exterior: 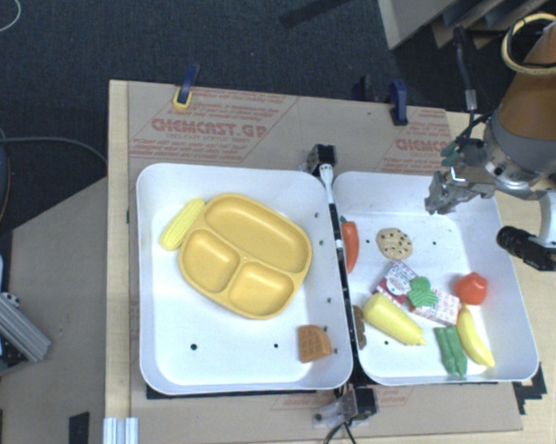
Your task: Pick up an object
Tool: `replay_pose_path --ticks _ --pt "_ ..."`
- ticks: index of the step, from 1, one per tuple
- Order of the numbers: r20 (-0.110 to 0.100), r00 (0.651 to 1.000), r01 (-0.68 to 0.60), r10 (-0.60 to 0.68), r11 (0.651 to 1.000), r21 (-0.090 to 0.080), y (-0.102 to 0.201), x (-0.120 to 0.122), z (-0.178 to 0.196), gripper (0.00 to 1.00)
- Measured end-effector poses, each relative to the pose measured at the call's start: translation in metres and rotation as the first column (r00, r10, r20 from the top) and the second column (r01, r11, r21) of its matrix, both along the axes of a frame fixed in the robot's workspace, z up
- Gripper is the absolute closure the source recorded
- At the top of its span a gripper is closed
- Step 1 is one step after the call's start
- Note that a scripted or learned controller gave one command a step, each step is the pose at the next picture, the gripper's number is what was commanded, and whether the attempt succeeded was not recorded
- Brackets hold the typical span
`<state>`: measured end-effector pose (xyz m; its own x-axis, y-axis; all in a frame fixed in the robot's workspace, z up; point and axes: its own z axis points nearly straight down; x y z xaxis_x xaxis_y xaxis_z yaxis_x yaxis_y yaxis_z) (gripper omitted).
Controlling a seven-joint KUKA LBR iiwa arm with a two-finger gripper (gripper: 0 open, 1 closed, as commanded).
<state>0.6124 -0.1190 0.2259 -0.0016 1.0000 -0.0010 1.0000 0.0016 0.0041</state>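
Judging by the layout, nothing had been picked up yet. Largest first: the left bin (154,256) held a yellow divided tray (245,254), toy corn (182,223) and a cracker (314,342). The right bin (512,306) held a banana (476,337), tomato (471,287) and cookie (393,241) (all loose). The gripper (446,192) hovered over that bin's far edge, carrying nothing visible; its opening I could not tell.

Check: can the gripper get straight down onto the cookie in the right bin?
Probably yes. The cookie lies flat with bare bin floor around it, and the gripper hovers above the same bin.
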Motion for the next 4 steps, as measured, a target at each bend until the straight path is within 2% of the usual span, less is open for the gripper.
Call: replay_pose_path --ticks 1,2,3,4 --pt "-0.007 1.0 -0.003 0.003 1.0 0.003 0.048 -0.012 -0.005 1.0" --pt "-0.007 1.0 -0.002 0.002 1.0 0.003 0.095 -0.043 0.006 1.0" --pt "-0.009 1.0 -0.004 0.004 1.0 0.003 0.143 -0.059 -0.011 1.0" --pt "-0.007 1.0 0.002 -0.002 1.0 0.002 0.135 -0.066 -0.009 1.0"
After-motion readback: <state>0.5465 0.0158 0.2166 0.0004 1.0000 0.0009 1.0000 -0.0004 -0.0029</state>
